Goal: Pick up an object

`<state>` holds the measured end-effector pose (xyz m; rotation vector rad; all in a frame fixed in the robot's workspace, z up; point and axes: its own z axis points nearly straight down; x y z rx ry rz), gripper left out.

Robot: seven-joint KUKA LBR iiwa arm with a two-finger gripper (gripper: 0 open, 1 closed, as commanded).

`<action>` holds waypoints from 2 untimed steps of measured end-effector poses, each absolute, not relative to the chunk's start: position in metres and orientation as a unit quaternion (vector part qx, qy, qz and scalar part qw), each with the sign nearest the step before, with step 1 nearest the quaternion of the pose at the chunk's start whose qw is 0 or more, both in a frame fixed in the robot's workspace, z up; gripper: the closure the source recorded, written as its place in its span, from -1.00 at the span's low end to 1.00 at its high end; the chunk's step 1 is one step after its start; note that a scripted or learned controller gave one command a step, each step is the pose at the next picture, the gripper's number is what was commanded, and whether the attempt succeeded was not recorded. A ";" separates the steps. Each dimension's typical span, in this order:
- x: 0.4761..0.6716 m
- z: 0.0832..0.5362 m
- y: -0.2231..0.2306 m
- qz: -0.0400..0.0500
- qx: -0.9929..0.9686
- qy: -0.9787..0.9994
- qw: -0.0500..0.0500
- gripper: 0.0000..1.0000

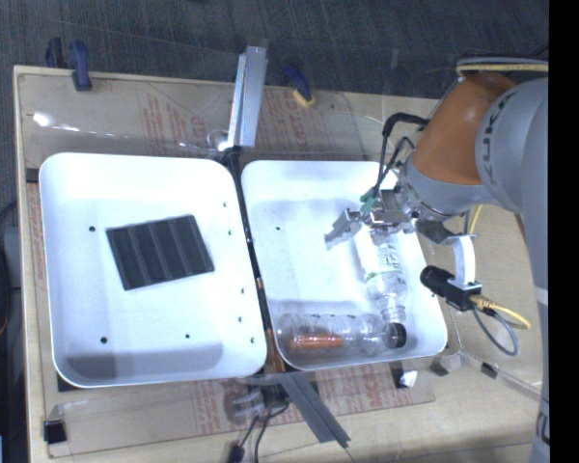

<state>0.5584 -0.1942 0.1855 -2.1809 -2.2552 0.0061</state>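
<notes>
The gripper (352, 225) hangs over the upper middle of the right bin (299, 186), its fingers spread apart with nothing between them. Just below and right of it a clear plastic bottle (384, 278) lies along the bin's right wall, its cap end pointing toward the near right corner. A second clear bottle (333, 336), with something orange-brown inside (the view is too soft to say what), lies on its side along the bin's near wall, and the two bottles seem to meet at that corner. Both sit hard against the walls, so the open room in this bin is its left and centre floor, which is bare white.

The left bin (68, 258) touches the right bin along a shared dark seam. On its floor a dark ribbed rectangular pad (161, 250) lies flat and slightly turned, well clear of all four walls.

The bins rest on a pale wooden bench (125, 99) with red printed markings. A grey metal bar (247, 95) stands at the far end of the seam, and blue clamps (79, 64) grip the bench's far edge. Beyond the bench the floor is dark carpet (386, 13).
</notes>
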 end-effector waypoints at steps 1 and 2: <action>0.551 0.185 -0.209 0.001 -0.677 -0.736 0.003 -1.00; 0.556 0.183 -0.209 0.000 -0.667 -0.745 0.000 -1.00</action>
